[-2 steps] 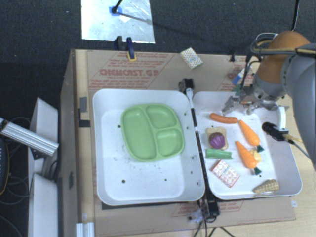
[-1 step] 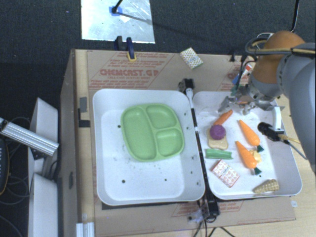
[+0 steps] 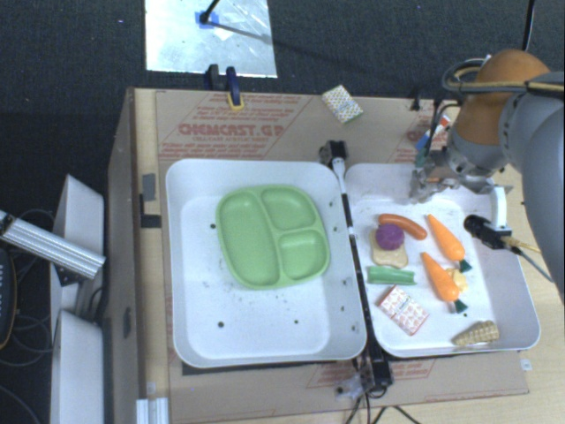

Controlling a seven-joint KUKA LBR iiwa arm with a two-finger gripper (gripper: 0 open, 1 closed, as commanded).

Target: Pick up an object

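Observation:
The right bin point(image 3: 512, 290) holds several toy foods: a sausage point(image 3: 403, 226), a purple piece on a tan slice point(image 3: 389, 242), two carrots point(image 3: 447, 239) point(image 3: 440, 276), a green bean point(image 3: 390, 275), a red-checked packet point(image 3: 403, 310) and a waffle cone point(image 3: 476, 332). My gripper point(image 3: 425, 186) hangs over the bin's far edge, above and behind the sausage, with nothing seen between its fingers. Whether the fingers are spread or closed is not clear from this angle.
The left bin point(image 3: 199, 325) holds a green divided plate point(image 3: 272, 236). A small patterned block point(image 3: 342, 103) lies on the cardboard behind the bins. A black clip point(image 3: 334, 154) sits at the divider's far end. The grey arm point(image 3: 530, 122) fills the upper right.

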